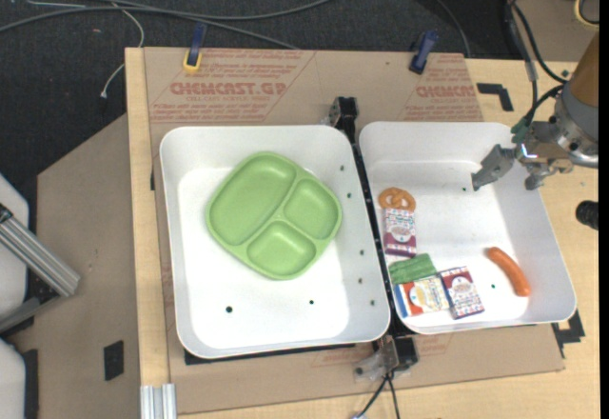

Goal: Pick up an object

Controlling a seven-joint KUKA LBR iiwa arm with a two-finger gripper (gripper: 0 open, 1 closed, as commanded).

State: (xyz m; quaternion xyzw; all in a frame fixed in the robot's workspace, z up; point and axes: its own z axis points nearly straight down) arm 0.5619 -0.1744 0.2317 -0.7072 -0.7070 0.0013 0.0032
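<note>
The gripper [514, 163] hovers over the far right corner of the right bin [447, 143], its fingers spread wide and holding nothing. The things to pick lie in that bin — a pretzel [397, 200] and a small packet [401, 232] along the left wall, a green packet [411, 269] and two snack cards [440, 293] near the front, an orange sausage [508, 270] toward the right. A green divided plate [274, 214] sits in the left bin [190, 217].
</note>
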